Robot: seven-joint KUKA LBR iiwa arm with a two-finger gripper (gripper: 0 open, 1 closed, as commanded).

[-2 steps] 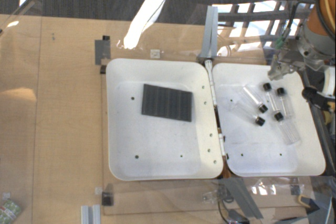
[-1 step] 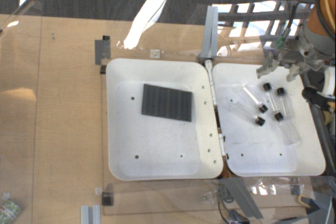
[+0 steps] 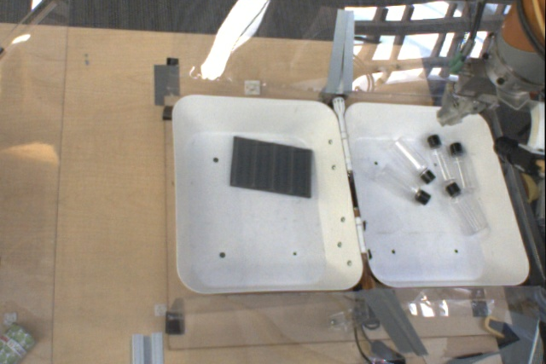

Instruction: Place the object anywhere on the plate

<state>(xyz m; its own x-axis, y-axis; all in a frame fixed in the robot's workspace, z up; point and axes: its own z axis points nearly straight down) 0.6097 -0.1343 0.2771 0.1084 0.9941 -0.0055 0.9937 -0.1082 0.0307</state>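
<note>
A dark grey ribbed plate (image 3: 271, 167) lies flat in the left bin (image 3: 196, 260), towards its far half. Several clear plastic vials with black caps (image 3: 426, 176) lie scattered in the far part of the right bin (image 3: 503, 268). One vial (image 3: 412, 161) lies at a slant, and another (image 3: 467, 213) lies near the bin's right wall. My gripper (image 3: 455, 109) hangs over the far right corner of the right bin, just beyond the vials, below the arm's orange band (image 3: 519, 26). I see nothing held in it.
A raised divider (image 3: 348, 183) separates the two bins. A metal frame (image 3: 426, 38) and an upright post (image 3: 343, 51) stand behind the right bin. Small brackets (image 3: 168, 83) sit on the wooden bench around the bins.
</note>
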